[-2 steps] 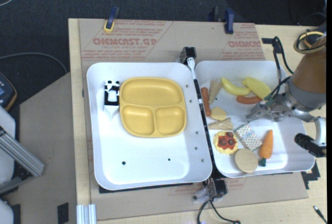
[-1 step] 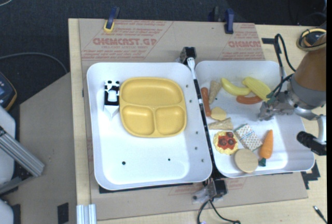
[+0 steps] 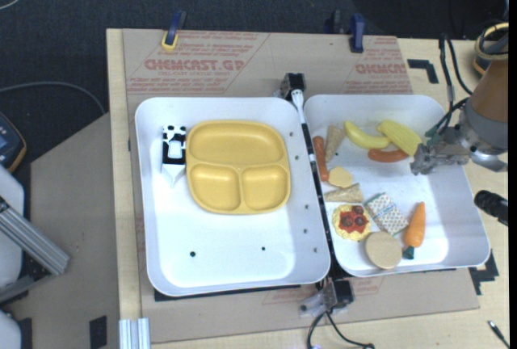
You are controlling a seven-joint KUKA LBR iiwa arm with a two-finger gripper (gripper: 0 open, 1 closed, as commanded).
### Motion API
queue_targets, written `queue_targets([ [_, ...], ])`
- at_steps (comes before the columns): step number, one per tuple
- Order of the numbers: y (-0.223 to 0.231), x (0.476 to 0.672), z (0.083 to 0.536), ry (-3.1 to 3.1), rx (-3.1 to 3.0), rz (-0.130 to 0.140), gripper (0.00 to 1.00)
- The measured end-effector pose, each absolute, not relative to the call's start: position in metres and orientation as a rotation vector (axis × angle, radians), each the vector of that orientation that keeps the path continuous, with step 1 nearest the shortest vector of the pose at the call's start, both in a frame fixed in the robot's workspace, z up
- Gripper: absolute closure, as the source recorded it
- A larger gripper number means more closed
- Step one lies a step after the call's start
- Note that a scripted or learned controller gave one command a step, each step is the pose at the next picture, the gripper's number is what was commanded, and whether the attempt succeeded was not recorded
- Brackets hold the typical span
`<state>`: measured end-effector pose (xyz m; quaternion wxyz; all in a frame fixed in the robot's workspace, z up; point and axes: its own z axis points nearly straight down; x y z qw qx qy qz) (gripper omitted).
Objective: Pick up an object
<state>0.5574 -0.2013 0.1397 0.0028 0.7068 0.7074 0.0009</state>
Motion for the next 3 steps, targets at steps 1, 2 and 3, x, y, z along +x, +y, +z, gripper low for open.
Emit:
queue_targets([
  [1,-0.198,0.563,0.184,2.218,2.215,0.005,1.00],
  [2,-0.198,0.564,0.228,2.218,2.214,0.005,1.00],
  [3,-0.139,0.568,0.237,2.229,2.214,0.004,1.00],
])
